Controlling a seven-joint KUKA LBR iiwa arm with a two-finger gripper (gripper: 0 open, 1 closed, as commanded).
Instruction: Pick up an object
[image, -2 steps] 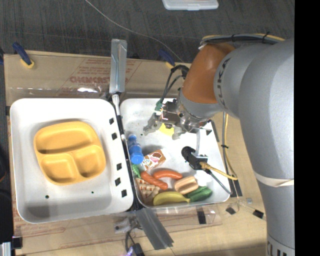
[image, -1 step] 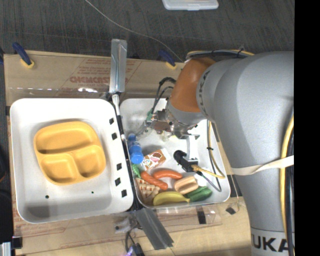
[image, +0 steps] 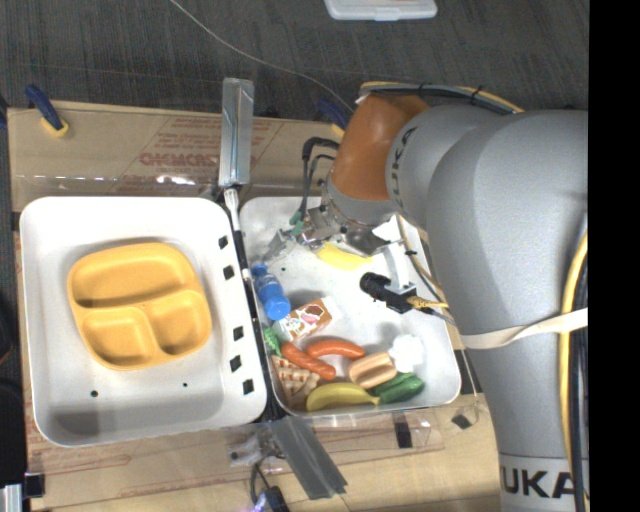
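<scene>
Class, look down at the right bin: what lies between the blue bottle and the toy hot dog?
In the camera view, a small printed carton lies between the blue bottle and the toy hot dog, with an orange sausage just beyond it.

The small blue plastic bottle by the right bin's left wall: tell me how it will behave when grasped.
The small blue plastic bottle lies on its side, so its round body would probably roll if nudged. It looks light and smooth, so it may slip from the fingers. The right bin's wall beside it could crowd one finger.
</scene>
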